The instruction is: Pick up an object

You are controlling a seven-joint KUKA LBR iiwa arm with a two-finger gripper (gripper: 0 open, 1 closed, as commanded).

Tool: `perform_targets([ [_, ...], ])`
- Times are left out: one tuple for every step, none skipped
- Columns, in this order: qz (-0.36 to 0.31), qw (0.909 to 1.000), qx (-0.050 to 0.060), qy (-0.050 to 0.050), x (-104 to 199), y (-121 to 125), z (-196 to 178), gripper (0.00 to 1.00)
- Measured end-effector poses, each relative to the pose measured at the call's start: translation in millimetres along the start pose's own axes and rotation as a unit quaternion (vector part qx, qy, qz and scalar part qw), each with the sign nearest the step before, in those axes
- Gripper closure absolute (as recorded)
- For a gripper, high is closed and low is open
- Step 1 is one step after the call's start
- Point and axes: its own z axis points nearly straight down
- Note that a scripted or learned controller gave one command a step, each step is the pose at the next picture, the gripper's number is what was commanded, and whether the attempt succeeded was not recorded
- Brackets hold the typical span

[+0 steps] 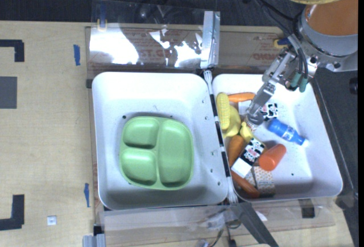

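My gripper (255,116) reaches down and to the left from the arm at the upper right, its tip low in the right bin (318,120) near the middle of the pile. Just right of the tip lie a small black-and-white cow-patterned piece (272,109) and a blue bottle (286,131). To its left are a yellow corn cob (223,106), a carrot (241,97) and a yellow banana-like piece (233,124). Below the tip sit a second cow-patterned item (252,152), an orange-red piece (272,157) and an orange carrot (235,148).
The left bin (108,98) holds a green divided plate (156,152). A brown item (263,180) and a white block (242,169) lie at the right bin's front left. A clear plastic sheet (153,41) stands behind the bins. The bins' shared wall (216,126) runs just left of the pile.
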Motion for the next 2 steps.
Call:
perform_targets([
  [0.045,0.999,0.0,0.0,-64,8,84,0.0],
  [0.03,0.9995,0.0,0.001,-86,10,180,0.0],
])
